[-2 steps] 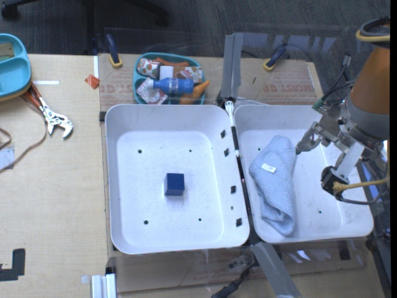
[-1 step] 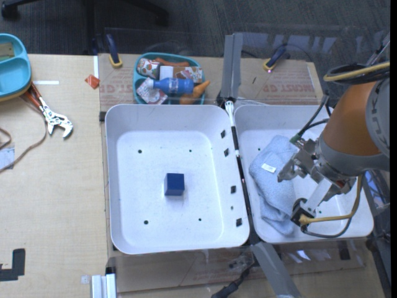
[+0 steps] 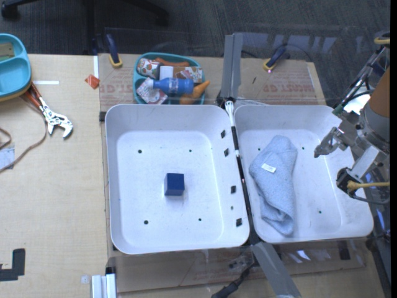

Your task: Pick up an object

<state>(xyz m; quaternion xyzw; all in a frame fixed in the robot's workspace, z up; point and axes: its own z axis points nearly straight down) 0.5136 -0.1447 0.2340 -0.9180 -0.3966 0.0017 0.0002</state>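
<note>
No readable writing. Wrench (image 3: 54, 120) lay on the bench left of the bins. Left bin (image 3: 118, 166) held a blue cube (image 3: 175, 184) near centre; right bin (image 3: 322, 225) held a grey cloth (image 3: 278, 182) with small white tag. My gripper (image 3: 340, 161) hung over its right edge, fingers spread, holding nothing

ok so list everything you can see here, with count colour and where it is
bins: 2, white, side by side on the bench
block: 1, dark blue, middle of left bin
cloth: 1, pale blue-grey with a white tag, crumpled in right bin
tub of small items: 1, teal, behind left bin
wrench: 1, silver, on the wooden table at left
tray: 1, light blue, far left edge
clamps: 2, orange-handled, back edge
arm: 1, grey, from the right
pincer: 1, over right bin's right edge
</note>
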